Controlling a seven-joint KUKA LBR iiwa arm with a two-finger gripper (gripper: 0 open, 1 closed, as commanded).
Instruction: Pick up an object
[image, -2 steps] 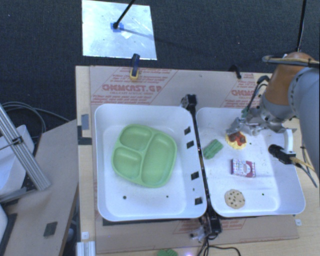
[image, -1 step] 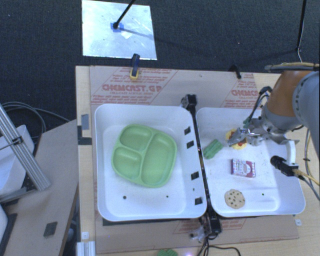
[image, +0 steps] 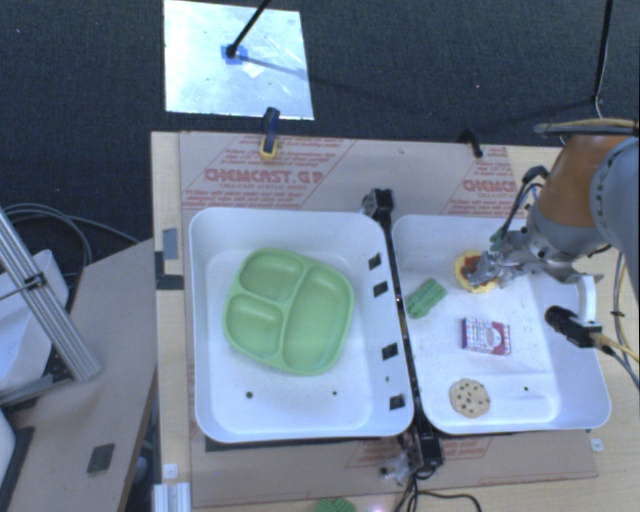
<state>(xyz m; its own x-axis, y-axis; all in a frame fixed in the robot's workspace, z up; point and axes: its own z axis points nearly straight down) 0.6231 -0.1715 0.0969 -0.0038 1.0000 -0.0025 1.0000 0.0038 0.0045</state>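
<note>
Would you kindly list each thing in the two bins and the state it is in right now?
green divided plate: lying flat, upright, in the left bin.
green ridged piece: lying loose in the right bin.
yellow and red item: in the right bin, under the gripper.
red packet: lying flat.
cookie: lying flat.
gripper: low over the yellow and red item.

The arm (image: 600, 190) is a rounded grey casing with a broad orange band (image: 578, 185) above the wrist. Dark cables (image: 519, 205) loop along it toward the small metallic pincer (image: 492, 266).
</note>
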